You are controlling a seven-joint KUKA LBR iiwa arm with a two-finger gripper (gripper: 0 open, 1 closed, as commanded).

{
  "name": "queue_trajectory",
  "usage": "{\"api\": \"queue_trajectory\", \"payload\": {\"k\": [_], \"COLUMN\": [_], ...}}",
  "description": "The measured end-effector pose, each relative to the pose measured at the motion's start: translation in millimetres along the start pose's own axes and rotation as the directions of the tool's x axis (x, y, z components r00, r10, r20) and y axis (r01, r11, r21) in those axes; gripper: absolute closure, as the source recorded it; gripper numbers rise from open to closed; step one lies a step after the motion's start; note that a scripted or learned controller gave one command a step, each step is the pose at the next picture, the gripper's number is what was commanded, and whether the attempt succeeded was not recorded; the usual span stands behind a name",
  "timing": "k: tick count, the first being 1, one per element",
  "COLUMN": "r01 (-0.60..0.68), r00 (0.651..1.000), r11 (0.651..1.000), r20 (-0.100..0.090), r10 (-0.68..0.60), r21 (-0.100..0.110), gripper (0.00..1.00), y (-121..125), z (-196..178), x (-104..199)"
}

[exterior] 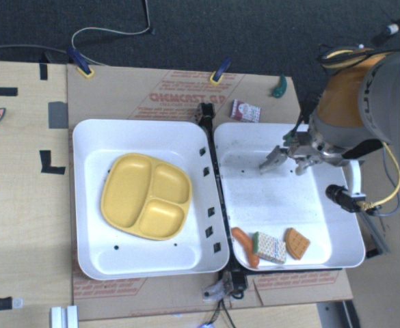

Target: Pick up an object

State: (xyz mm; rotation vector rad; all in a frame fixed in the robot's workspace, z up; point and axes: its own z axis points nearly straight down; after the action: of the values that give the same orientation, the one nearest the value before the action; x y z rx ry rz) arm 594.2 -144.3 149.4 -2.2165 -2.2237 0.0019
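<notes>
Leftmost, a yellow divided plastic plate [146, 196] fills one white bin [90, 251]. Near the right bin's [336, 251] front wall lie an orange toy carrot [243, 244], a speckled block [271, 248] and a tan wafer [297, 243], probably light and rigid; pinch the wafer's flat sides. Farther back, the gripper [282, 162] hangs spread, holding nothing.

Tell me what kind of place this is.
Probably a robotics lab test bench: two white bins clamped onto cardboard, a grey arm's gripper above toy food, and a yellow divided tray.
</notes>
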Motion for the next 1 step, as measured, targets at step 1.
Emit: {"api": "queue_trajectory", "payload": {"k": [1], "r01": [-0.002], "r00": [1.000], "r11": [1.000], "r20": [-0.001], "r10": [0.002], "r21": [0.001], "gripper": [0.00], "y": [-41.9], "z": [31.6], "x": [50.1]}}
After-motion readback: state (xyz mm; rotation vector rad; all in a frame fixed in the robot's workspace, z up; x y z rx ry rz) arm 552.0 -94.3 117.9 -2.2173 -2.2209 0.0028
